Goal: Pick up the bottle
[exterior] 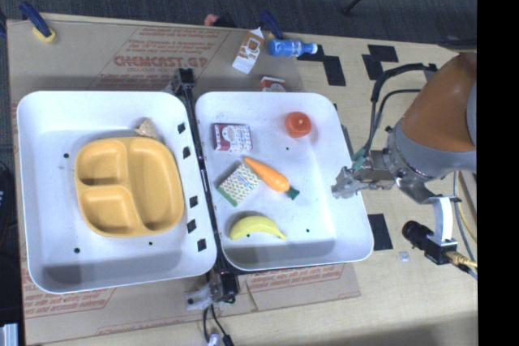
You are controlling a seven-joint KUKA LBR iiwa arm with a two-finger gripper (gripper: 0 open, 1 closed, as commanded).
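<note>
A small blue bottle point(290, 49) lies on its side on the bench behind the right bin point(350, 232), outside both bins. My gripper point(349, 181) hangs over the right rim of the right bin, far in front of and to the right of the bottle. I see nothing in the gripper. The grey arm with its orange band point(438, 113) comes in from the right.
The right bin holds a red and white carton point(231, 138), a red round object point(298, 124), a carrot point(268, 174), a patterned sachet point(239, 184) and a banana point(256, 228). A yellow divided plate point(130, 184) sits in the left bin. A small carton point(247, 51) lies left of the bottle.
</note>
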